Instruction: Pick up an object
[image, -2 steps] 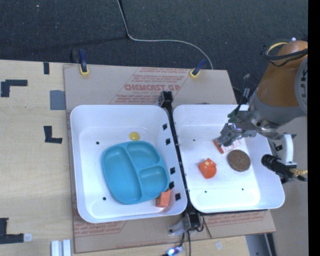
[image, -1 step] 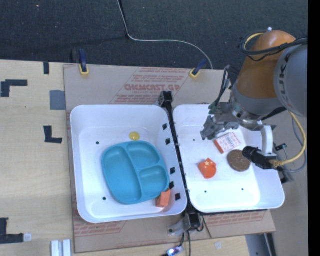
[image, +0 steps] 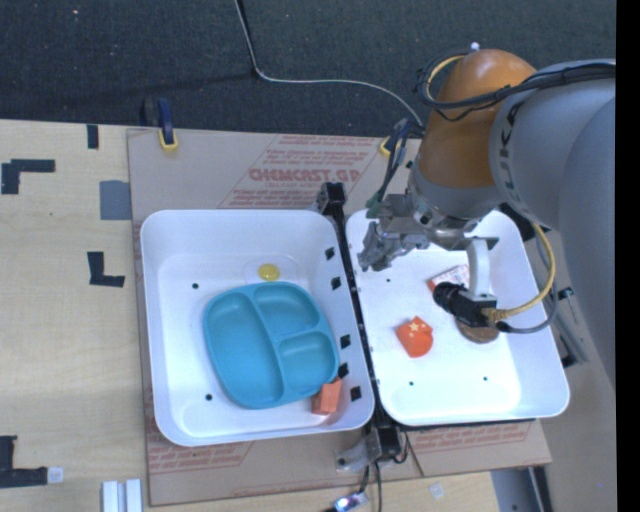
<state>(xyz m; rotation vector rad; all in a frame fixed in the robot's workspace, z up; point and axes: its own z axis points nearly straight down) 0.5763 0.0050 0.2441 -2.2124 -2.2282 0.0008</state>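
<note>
My gripper (image: 381, 256) hangs over the upper left part of the right bin (image: 520, 400), close to the divider between the bins. It is open, and nothing shows between its fingers. An orange block (image: 415, 337) lies on the right bin's floor, below and to the right of the gripper and apart from it. A small white and red piece (image: 449, 275) lies to the gripper's right. A brown disc (image: 484, 334) sits further right, partly hidden by the robot's wrist parts.
The left bin (image: 160, 300) holds a blue divided plate (image: 268, 342), a small yellow piece (image: 268, 271) above it, and an orange block (image: 327, 398) in its lower right corner. The arm covers the right bin's upper right.
</note>
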